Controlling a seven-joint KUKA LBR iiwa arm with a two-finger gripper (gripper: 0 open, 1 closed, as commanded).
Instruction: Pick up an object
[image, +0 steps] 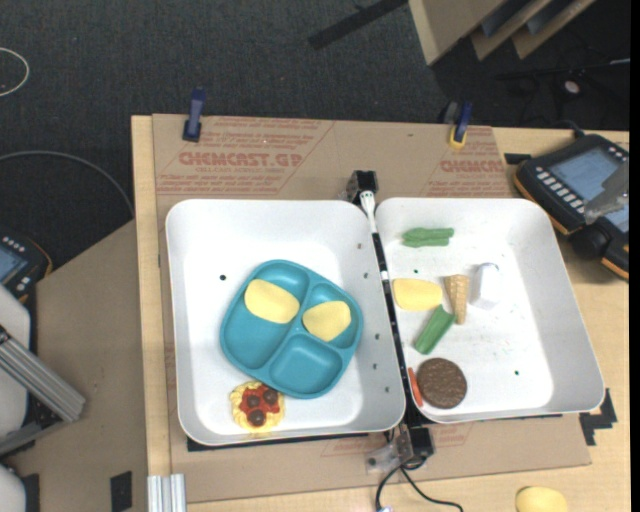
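Bins side by side, toy food in both.
Left white bin: blue three-compartment plastic plate bearing two yellow pieces. Right white bin: round brown cookie, green pod. Gripper state: cannot tell.

Yellow object — cut off by the bottom edge.

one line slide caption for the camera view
Blue tray with yellow pieces in left bin; toy foods in right bin.

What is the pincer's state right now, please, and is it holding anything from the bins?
Pincer: it cannot be told from this camera view.
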